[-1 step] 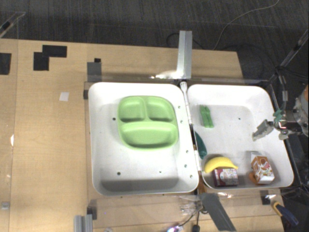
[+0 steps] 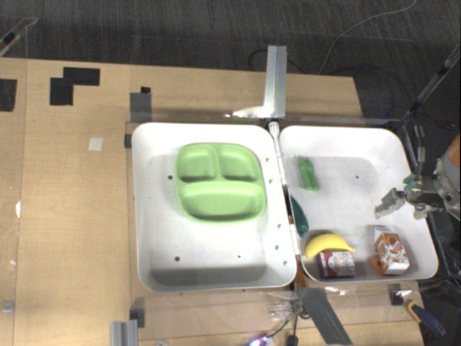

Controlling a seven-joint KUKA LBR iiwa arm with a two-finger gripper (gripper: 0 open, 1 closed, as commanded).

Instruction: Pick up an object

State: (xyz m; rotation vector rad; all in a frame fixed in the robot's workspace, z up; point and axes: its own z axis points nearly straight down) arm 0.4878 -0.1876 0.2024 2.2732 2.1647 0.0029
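The two-finger gripper (image 2: 392,202) stood at the right edge of the right shallow white bin (image 2: 346,139), low over its floor. Whether its grip was released or clenched could not be told. Nothing was seen held in it.

Nearest, just below the gripper toward the camera, a small orange-and-white printed carton (image 2: 391,254) stood against the bin's front wall. Judged: this was the likeliest object for the pick, though no contact was evident. Further to the gripper's left along the same wall lay a yellow banana (image 2: 328,244), resting on a dark red printed can-shaped pack (image 2: 336,264); the two touched, which could hinder a clean grasp. A dark green flat piece (image 2: 297,217) leaned at the dividing wall. A light green oblong block (image 2: 308,174) lay apart on open floor, up and left of the gripper.

Furthest, the left shallow white bin (image 2: 155,215) held one light green three-compartment plastic tray (image 2: 220,181), lying flat, compartments bare.
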